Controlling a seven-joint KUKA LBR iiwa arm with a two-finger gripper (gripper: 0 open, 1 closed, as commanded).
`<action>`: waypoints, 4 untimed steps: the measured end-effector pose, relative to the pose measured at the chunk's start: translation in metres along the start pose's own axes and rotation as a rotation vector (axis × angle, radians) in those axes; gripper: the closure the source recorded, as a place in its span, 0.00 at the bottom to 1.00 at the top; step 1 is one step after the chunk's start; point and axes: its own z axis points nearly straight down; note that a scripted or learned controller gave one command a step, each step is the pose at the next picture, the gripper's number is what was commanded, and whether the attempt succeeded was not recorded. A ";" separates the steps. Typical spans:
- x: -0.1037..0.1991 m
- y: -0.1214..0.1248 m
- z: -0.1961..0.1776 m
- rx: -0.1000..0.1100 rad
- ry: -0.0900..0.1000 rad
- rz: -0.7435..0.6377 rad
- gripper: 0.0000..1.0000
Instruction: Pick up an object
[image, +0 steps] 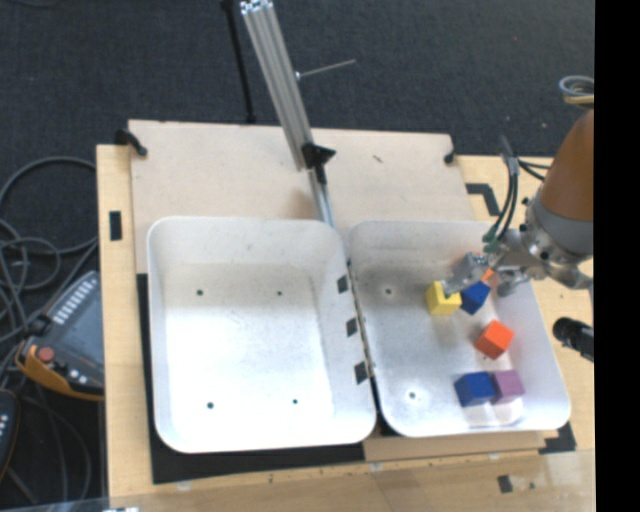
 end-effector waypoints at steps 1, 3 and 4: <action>-0.013 0.073 0.130 -0.003 -0.002 -0.009 0.00; 0.012 0.057 0.129 0.005 0.000 -0.008 1.00; 0.012 0.046 0.129 0.003 -0.001 -0.003 1.00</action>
